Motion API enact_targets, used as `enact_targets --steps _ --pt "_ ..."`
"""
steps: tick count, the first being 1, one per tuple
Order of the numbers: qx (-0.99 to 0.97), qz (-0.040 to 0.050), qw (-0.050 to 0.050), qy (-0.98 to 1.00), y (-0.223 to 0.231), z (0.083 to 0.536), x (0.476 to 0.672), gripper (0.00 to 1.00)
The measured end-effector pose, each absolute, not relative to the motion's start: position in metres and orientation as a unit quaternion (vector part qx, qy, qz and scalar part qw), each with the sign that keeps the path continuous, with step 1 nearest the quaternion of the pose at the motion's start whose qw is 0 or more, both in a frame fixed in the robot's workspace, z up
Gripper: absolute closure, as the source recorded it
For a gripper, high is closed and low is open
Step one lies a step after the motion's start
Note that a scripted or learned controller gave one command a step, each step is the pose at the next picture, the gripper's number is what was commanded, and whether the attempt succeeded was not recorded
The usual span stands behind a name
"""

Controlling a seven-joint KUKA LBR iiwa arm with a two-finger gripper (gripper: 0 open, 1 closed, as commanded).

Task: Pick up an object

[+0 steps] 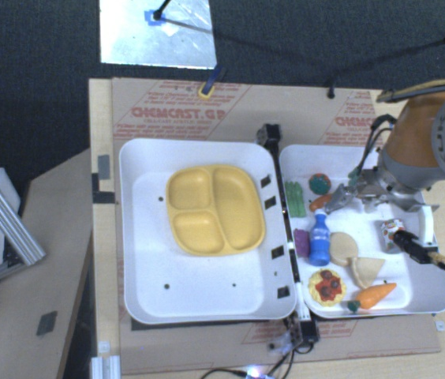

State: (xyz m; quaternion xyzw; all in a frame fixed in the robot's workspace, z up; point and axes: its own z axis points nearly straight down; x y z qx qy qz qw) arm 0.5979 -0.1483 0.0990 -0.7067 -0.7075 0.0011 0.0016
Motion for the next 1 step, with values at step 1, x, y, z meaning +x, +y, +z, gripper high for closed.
enact_targets --steps 1 --pt "-0.707 0.0001 0.0 -0.707 -0.1479 0.0841 0.5984 0.0"
